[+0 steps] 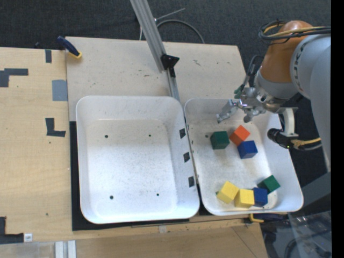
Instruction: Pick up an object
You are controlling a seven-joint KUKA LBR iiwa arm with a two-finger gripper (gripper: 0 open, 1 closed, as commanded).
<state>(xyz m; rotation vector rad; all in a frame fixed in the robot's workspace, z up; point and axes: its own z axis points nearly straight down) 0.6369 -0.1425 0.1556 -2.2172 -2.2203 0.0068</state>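
Note:
The right bin [204, 112] holds several small blocks. A dark green block [219, 140] lies near its middle, with an orange block [240, 134] and a blue block [247, 149] just to its right. Near the front edge sit two yellow blocks [228, 191] [246, 198], another blue block [260, 196] and a green block [270, 184]. My gripper [236, 112] hangs over the back of this bin, just above and behind the orange block, its fingers spread open with nothing between them.
The left bin [129, 155] stands beside the right one. A slanted metal rail [153, 34] runs from the top down to the gap between the bins. A blue and yellow clamp [70, 46] lies at the bench's back left.

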